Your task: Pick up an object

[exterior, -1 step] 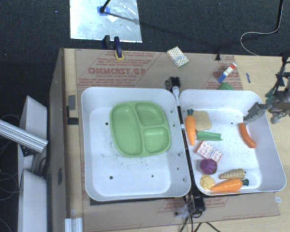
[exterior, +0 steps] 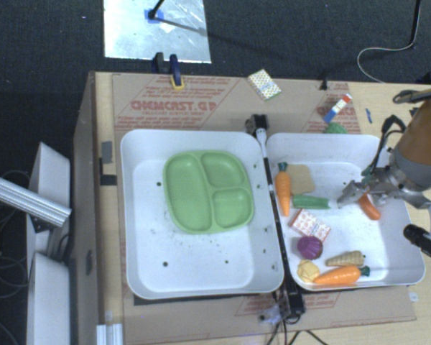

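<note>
gripper [exterior: 360,190] low over right bin [exterior: 399,246], metallic, open or closed: cannot tell | small smooth orange piece [exterior: 369,207] just beside it on its near side | flat green stick [exterior: 310,202] just left | checkered block [exterior: 310,225], round purple vegetable [exterior: 309,247], tapered carrot [exterior: 337,276] nearer camera | glossy green divided plate [exterior: 207,191] far left

Divided plate [exterior: 207,191] in left bin [exterior: 140,214]. In right bin [exterior: 409,261]: carrot [exterior: 283,187] by left wall, patterned block [exterior: 310,226] centre, cabbage [exterior: 309,247] nearer, cone [exterior: 345,259] and second carrot [exterior: 337,276] along near wall.
</note>
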Robot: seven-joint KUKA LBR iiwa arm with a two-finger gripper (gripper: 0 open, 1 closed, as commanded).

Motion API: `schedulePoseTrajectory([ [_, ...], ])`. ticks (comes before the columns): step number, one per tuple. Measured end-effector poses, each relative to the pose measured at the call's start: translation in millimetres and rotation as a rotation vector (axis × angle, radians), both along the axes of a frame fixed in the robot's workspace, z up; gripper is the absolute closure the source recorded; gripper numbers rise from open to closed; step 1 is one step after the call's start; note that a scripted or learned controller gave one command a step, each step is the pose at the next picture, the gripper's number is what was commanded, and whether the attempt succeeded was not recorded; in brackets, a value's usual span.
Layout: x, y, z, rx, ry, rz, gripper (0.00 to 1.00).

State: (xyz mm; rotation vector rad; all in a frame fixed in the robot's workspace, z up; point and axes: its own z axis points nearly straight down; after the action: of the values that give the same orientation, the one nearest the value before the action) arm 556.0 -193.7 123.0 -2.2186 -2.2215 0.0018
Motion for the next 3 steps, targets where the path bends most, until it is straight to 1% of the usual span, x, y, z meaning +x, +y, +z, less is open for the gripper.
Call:
schedulePoseTrajectory([
  [1, 27.4, 65.6, -34.9, 0.001, -0.01, 0.003, 0.0],
  [2, 107.8, 70.8, -36.6, -0.001, -0.009, 0.004, 0.0],
  [3, 108.5, 70.4, -25.6, -0.002, -0.011, 0.007, 1.0],
])
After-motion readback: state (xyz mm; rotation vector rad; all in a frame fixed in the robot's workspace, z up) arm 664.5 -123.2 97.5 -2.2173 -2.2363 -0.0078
